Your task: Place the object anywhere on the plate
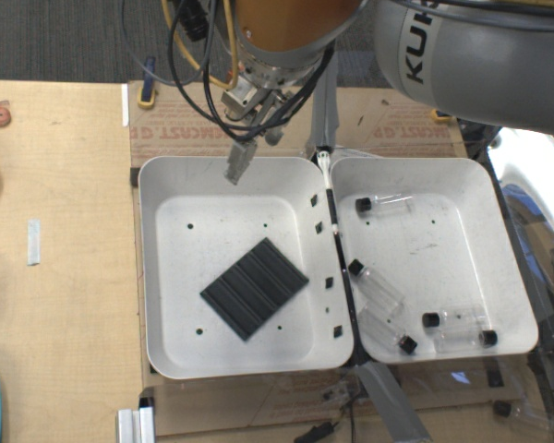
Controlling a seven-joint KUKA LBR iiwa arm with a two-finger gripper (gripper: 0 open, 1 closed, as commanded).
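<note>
I'm looking at a robot lab: big grey arm [471, 35], loose cables [189, 53], white bins [157, 275] on cardboard [185, 127]

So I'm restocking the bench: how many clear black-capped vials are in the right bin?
4, though clear plastic is hard to see: one vial at the back, one mid-left, one at the front, one front right.

plate [255, 288] in left bin [157, 247], vials [384, 205] right

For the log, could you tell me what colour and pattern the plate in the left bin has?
The plate is dark grey to black with parallel ridges, best seen in the camera view.
</note>
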